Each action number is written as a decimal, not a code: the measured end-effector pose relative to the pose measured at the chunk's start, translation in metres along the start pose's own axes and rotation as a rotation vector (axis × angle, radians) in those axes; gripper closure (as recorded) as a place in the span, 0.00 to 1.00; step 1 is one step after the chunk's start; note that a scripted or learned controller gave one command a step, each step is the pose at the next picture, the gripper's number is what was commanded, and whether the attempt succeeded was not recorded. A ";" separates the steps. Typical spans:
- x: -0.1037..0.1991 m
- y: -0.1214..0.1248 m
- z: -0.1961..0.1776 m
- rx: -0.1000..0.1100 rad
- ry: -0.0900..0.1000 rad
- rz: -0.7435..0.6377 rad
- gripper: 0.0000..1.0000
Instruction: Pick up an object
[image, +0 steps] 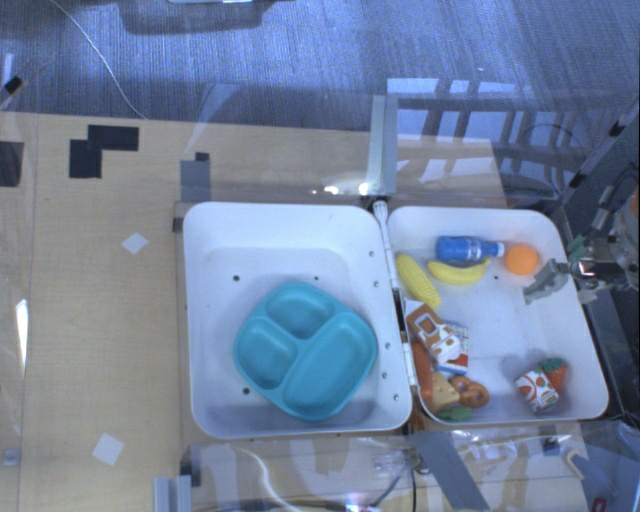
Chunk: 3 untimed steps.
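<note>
Hovering at the right rim of the right bin (596, 352), the pincer (546, 282) grips nothing; whether its fingers are apart or together I cannot tell. Nearest object: an orange ball (521, 259), just up-left of the pincer. Farther left lie a blue bottle (467, 248), a banana (456, 272) and a corn cob (418, 281). Below the pincer sits a small can (537, 389); lower-left, a carton (442, 343). A teal divided plate (305, 348) rests in the left bin (215, 300), well apart.
</note>
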<state>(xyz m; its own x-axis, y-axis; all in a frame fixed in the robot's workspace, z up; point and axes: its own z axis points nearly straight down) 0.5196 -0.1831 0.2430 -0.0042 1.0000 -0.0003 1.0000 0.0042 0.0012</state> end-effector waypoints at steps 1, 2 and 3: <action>-0.022 0.084 0.024 0.000 0.000 0.046 0.00; 0.002 0.138 0.000 -0.006 -0.002 -0.170 0.00; 0.008 0.137 0.097 -0.002 0.000 -0.177 0.00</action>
<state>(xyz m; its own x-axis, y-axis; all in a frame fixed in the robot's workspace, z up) 0.6563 -0.1740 0.1465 -0.1800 0.9837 -0.0006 0.9837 0.1800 0.0030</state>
